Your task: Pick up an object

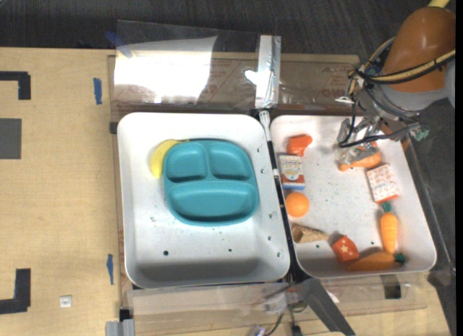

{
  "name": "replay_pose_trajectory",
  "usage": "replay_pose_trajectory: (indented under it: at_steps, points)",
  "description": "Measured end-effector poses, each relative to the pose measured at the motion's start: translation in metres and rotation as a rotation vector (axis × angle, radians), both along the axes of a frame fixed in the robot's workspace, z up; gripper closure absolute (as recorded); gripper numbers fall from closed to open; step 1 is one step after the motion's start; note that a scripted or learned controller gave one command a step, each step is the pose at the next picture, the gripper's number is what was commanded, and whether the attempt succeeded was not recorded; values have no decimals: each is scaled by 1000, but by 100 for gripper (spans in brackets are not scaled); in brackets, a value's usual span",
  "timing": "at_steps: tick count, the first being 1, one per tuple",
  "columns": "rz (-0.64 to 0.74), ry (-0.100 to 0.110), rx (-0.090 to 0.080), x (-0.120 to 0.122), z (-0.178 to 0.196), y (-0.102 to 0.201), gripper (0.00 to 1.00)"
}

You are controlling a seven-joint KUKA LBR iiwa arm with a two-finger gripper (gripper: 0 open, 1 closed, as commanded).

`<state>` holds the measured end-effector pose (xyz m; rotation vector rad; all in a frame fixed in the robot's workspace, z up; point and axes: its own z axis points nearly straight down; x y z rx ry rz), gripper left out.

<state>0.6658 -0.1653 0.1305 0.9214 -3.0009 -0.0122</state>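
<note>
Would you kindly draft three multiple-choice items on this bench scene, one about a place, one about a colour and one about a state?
1. Where does the orange ball lie?
A. In the left bin, on the tray
B. In the right bin, near the wall shared with the left bin
C. On the bench outside both bins

2. What colour is the divided tray?
A. Teal
B. Red
C. Black

3. How does the divided tray sit?
A. On edge against the bin wall
B. Flat, compartments facing up
C. Hanging over the bin's rim

Answers:
1 B: the orange ball rests in the right bin, close to the dividing wall.
2 A: the divided tray is teal against the white left bin.
3 B: its three compartments face up, and it partly covers a yellow object.
</note>
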Motion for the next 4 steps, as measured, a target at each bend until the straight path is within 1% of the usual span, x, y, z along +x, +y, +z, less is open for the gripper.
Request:
replay_pose_trajectory:
  at_steps: [1,2,3,4]
  points:
    - [-15,-12,-2,3,0,71,100]
    - [-21,-13,-5,3,1,66,0]
    - [57,-46,-8,-67,-29,59,0]
    - [199,-15,-8,-33,-42,-10,0]
